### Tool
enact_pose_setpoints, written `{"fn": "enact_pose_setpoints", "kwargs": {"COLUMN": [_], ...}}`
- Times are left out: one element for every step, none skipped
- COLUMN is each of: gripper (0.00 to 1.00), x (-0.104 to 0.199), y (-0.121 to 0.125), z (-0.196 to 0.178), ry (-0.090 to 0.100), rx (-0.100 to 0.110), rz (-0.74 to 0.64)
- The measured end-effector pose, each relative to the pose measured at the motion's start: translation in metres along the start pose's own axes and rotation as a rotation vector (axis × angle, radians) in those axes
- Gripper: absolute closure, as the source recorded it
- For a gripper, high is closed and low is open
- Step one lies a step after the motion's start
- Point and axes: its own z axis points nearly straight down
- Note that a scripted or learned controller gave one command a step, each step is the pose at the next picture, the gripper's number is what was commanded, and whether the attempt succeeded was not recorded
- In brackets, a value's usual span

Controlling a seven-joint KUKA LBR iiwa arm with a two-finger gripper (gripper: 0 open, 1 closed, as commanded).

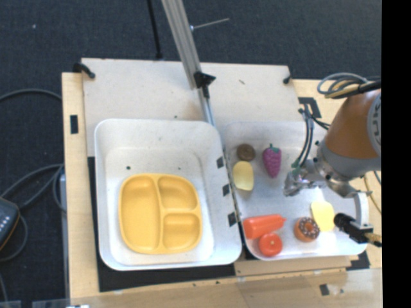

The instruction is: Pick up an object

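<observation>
Yellow block [322, 215] partly under arm, gripper [294, 186] fingers indistinct

A pale wooden desk [148, 98] stands on a dark blue-grey carpet floor [38, 31]. A slanted aluminium pole [182, 34] comes down to the desk from the top edge. Black cables [29, 172] lie on the floor at the left side. The light is even and soft.

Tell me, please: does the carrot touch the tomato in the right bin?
Touching. In the camera view the carrot lies right above the tomato, and their edges meet with no white bin floor showing between them.
</observation>
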Motion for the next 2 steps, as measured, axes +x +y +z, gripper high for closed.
{"fn": "enact_pose_setpoints", "kwargs": {"gripper": [1.00,1.00], "x": [-0.010,-0.012], "y": [0.006,0.005], "z": [-0.059,-0.104], "ry": [-0.001,-0.001], "rx": [-0.002,-0.001], "rz": [0.000,-0.001]}}
